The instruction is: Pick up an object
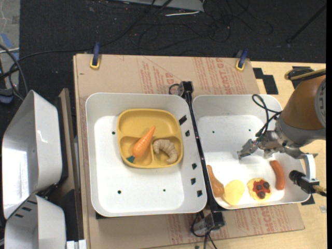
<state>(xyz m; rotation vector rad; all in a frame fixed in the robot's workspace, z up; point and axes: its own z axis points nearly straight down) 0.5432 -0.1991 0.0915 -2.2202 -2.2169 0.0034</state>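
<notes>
White right bin (228, 110): gripper (248, 150) mid-floor, toys along near edge.

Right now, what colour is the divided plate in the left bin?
Yellow: the compartmented plastic plate holding the orange carrot reads clearly in the camera view.

Dark carpeted floor (46, 19) with loose black cables (155, 27), brown cardboard-topped bench (155, 71), two yellow clamps (95, 62).

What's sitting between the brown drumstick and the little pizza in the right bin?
In the camera view, a pale yellow round piece lies between the drumstick and the pizza.
</notes>
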